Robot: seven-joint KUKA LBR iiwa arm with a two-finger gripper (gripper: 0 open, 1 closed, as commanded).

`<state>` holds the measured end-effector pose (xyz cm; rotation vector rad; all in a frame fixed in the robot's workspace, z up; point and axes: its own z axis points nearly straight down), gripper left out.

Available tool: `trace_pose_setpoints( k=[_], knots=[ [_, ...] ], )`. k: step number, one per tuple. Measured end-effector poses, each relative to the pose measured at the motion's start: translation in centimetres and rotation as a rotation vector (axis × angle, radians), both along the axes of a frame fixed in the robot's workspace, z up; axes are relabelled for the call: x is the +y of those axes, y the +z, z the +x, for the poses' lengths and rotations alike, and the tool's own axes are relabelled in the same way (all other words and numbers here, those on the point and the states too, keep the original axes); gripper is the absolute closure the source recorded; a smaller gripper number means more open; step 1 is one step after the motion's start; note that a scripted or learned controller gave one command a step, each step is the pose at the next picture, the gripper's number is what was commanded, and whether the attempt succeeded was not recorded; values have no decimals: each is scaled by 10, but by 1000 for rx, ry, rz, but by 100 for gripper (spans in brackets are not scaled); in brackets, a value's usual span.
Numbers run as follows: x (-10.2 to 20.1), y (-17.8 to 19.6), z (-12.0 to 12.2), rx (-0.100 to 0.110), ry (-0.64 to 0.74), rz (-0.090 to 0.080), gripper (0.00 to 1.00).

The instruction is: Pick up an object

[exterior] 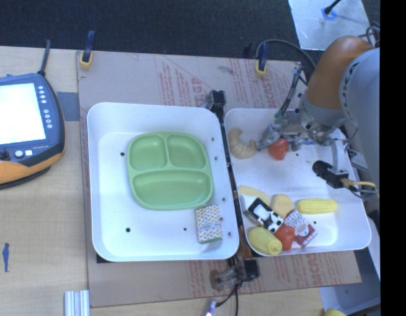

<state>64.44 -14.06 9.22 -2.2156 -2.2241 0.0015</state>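
Red tomato-like piece sits near the back edge of the right bin, just beside a tan croissant. Gripper is right on top of it; can't tell if the tool is apart, together or clamped on it. Judgement: approach done, grasp unconfirmed, lift still to do. Front-corner toy pile and left bin's green plate untouched.

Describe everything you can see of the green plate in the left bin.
The green plate is a pale green tray with rounded corners, looking like matte plastic. Raised ridges split it into three compartments: two small ones at the far side, one wide one nearer the camera. It lies flat and upright, near the middle of the left bin. A small patterned box sits at its near right corner, close or touching.
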Motion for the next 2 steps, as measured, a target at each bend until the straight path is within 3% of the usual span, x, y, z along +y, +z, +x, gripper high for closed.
trace_pose_setpoints(
  k=[1, 2],
  knots=[
    [0, 11, 0, 1, 3, 0, 100],
    [80, 101, 13, -2, 1, 1, 100]
  ],
)
